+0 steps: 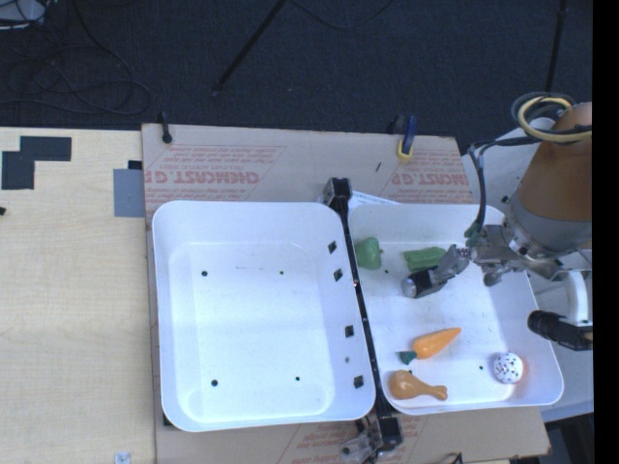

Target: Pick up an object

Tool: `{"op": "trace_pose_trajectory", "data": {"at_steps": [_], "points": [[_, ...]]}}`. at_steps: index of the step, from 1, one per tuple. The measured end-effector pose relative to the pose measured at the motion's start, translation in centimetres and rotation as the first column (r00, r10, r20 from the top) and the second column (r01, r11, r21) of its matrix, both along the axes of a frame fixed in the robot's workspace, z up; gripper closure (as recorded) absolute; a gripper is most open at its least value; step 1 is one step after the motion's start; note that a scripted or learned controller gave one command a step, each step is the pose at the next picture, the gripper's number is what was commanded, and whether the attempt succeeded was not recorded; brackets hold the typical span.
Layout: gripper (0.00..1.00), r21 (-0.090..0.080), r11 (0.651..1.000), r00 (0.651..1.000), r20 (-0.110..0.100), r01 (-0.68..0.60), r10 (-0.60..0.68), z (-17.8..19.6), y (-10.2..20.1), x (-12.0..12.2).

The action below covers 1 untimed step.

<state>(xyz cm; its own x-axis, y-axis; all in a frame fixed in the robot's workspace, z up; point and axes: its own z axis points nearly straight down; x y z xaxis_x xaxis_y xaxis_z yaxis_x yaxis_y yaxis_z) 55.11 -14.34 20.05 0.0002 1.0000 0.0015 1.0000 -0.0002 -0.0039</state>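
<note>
Now | pincer (423,283) is seen low in right bin (527,380) | grip state cannot be told | carrot (436,342) lies apart

Only readable print here is on the cardboard sheet (290,167) under the bins: red "CHEMCAST G.P." upside down, top left of the board, and again, partly cut off, at top right near the blue clamp (407,133). More red print at the board's bottom edge, too small to read.
</note>
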Motion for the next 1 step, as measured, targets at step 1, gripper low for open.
{"op": "trace_pose_trajectory", "data": {"at_steps": [1], "points": [[0.0, -0.008, 1.0, 1.0, 0.021, -0.003, 0.003, 14.41, -2.77, 5.9]]}}
